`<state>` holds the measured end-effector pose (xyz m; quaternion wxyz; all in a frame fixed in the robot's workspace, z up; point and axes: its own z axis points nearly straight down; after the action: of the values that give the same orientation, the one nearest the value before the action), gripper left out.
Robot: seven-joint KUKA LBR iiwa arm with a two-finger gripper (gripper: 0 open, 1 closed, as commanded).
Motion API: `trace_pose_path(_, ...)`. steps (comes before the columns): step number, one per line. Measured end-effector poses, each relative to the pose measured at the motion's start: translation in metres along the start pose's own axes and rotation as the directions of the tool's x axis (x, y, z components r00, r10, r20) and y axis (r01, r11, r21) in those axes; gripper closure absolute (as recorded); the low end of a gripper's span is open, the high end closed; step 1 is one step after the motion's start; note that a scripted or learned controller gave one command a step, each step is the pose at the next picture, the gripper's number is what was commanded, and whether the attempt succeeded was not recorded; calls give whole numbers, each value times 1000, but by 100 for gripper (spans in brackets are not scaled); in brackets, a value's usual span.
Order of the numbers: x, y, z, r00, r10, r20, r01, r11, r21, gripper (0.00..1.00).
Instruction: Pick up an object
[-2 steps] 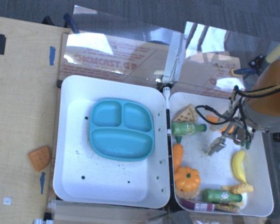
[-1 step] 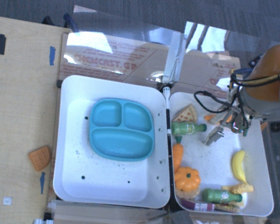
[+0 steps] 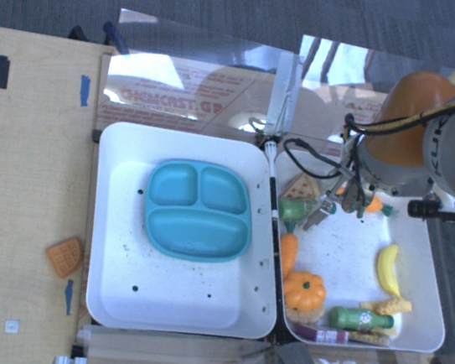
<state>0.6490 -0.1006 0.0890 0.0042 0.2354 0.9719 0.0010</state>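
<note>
1. The arm (image 3: 437, 140) reaches in from the right over the right bin (image 3: 428, 287); its jaws (image 3: 322, 210) hang low at the bin's upper-left part, and I cannot tell whether they are open or closed.
2. Just beside them lies a green pepper (image 3: 293, 210), with a carrot (image 3: 287, 254) below it, long axis running toward the near edge.
3. A pumpkin (image 3: 304, 291) sits near the carrot's lower end.
4. A banana (image 3: 389, 270) lies lengthwise on the right.
5. A green bottle (image 3: 359, 319) lies crosswise along the near wall.
6. The left bin (image 3: 110, 227) holds a blue divided plate (image 3: 198, 211).

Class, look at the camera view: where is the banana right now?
The banana lies in the right bin, near its right wall, above the green bottle and right of the pumpkin.
</note>
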Motion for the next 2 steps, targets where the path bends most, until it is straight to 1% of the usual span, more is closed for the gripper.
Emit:
trace_pose_path(1,-28,-79,1,1000,14,2,-14,1000,4,0)
trace_pose_path(2,-7,-133,0,994,-105,-3,105,995,0,0)
